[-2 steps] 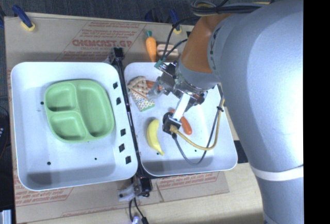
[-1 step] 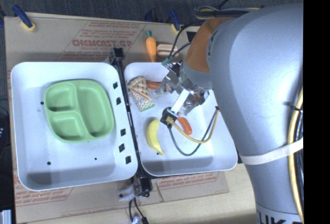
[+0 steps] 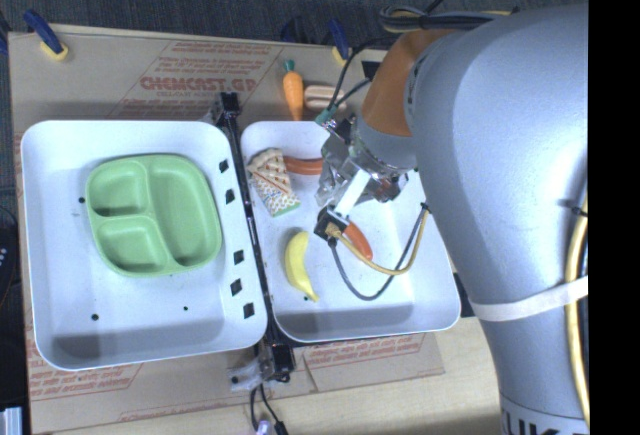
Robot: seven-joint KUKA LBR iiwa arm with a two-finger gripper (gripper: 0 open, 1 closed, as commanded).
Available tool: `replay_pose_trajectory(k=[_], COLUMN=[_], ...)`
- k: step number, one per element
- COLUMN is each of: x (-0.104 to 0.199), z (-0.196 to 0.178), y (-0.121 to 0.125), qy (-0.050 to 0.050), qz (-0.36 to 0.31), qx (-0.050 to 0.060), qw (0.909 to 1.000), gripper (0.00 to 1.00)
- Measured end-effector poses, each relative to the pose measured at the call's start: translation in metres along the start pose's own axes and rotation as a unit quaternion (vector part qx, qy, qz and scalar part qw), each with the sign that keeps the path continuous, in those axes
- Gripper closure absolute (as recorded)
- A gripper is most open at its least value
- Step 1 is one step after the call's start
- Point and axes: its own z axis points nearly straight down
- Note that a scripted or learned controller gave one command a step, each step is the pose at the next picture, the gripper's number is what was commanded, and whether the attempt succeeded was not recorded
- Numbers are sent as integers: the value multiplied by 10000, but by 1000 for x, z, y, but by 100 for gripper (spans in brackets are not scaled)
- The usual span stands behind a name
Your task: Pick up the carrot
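We are looking down at the grey arm (image 3: 500,173), which is filling the right side and bending in over the right bin (image 3: 420,308). Under everything, a sheet of printed cardboard (image 3: 150,73) is covering the bench. The left bin (image 3: 40,253) is sitting edge to edge with the right one, and it is holding a green divided plate (image 3: 150,213), which is lying flat near its middle.

The gripper (image 3: 335,173) is hanging over the middle of the right bin, below the orange band. We are not able to make out whether it is spread or closed, and we are seeing nothing clamped in it.

In the right bin, a banana (image 3: 299,266) is lying near the front left, pointing away from us. A patterned sandwich wedge (image 3: 270,180) is resting by the left wall, and a sausage (image 3: 303,165) is lying just beside it, running under the gripper. A tapered orange-red piece (image 3: 357,242) is lying near the bin's middle, just below the gripper and right of the banana; we cannot tell what kind of thing it is.

The carrot (image 3: 292,95), orange with a green top, is lying outside both bins, on the cardboard just beyond the right bin's far rim and well apart from the gripper. A pale roll (image 3: 318,97) is lying just beside it on the right.
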Motion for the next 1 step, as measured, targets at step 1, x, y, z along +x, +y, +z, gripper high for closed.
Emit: replay_pose_trajectory(k=[1], x=[-22], z=[-89], y=[-42], qy=[11], qz=[761], qx=[-20], qw=[9971], gripper=[100])
